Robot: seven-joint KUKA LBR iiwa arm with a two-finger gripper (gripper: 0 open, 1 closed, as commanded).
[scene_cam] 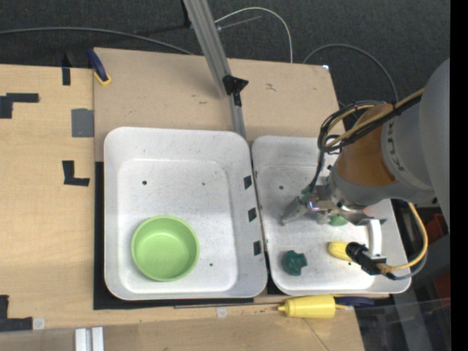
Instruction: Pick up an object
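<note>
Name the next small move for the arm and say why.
Probably shift the pincer toward the dark green object in the right bin and lower onto it: nothing shows between its tips, and that object lies apart, unobstructed.

robotics lab or test bench. signs: grey industrial arm (409,152) with orange band reaching over right white bin (274,159), second white bin (124,159) just left of it, loose cables (256,17) on dark floor behind bins, black tape marks (71,172) on plywood bench (36,232) left of bins.
</note>
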